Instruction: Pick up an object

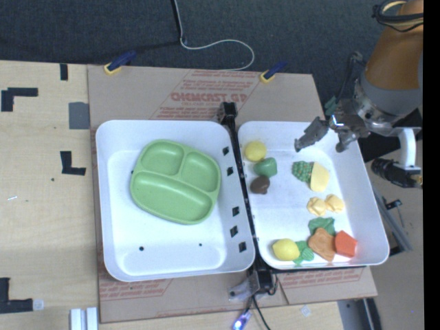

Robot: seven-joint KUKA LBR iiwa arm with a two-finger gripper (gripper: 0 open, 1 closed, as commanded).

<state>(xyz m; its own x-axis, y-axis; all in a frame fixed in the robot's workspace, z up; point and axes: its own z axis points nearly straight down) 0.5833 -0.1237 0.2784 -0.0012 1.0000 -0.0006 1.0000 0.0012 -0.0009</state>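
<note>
The worktop (41,205) is pale wood with black angular marks on its left part. On it lies a brown cardboard sheet (199,91) held by two blue-and-yellow clamps at its far edge; it bears red print, seen upside down and too blurred to read with certainty. A white cable (206,45) loops over the dark floor beyond it.

Two shallow white bins sit side by side on the cardboard. The left bin (113,184) holds a green divided plate (175,181) with three compartments, lying towards its far side. The right bin (357,205) holds the small play-food pieces. At its far left are a yellow round piece (255,150), a green piece (267,166) touching it on the near side, and a brown piece (259,183) just nearer. In the middle lie a dark green leafy piece (302,170) touching a pale yellow piece (320,177), with a cluster of small yellow lumps (325,204) nearer. Along the near edge are a yellow lemon-like piece (286,249), an orange piece (322,244) and a red block (345,243), with green bits between them.

The grey arm (395,53) enters from the right. Its pincer (326,136) hangs over the far right part of the right bin, fingers spread apart with nothing between them, just far of the leafy piece.
</note>
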